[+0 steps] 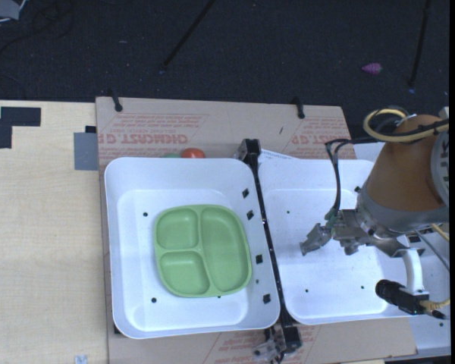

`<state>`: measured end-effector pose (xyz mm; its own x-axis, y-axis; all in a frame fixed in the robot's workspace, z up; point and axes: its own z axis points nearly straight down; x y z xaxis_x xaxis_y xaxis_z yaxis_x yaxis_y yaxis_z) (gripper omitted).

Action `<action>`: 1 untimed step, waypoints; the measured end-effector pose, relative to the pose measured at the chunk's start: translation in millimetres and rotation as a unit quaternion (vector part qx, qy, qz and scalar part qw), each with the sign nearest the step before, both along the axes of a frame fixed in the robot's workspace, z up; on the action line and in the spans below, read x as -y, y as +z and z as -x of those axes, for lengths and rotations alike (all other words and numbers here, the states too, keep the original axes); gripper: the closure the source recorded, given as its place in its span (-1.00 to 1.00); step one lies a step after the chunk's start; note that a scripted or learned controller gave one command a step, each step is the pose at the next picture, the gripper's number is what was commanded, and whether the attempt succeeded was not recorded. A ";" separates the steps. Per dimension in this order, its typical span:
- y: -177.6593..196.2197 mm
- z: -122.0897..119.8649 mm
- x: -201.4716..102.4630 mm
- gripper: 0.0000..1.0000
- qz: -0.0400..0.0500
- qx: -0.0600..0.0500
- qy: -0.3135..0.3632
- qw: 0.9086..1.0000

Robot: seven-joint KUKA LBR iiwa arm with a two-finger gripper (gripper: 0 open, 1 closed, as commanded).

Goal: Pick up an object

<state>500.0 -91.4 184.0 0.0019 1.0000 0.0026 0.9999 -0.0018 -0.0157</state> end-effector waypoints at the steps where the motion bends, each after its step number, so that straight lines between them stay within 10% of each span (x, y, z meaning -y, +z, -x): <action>1: 5.0 -2.7 0.3 -1.00 0.001 0.006 0.001 1.000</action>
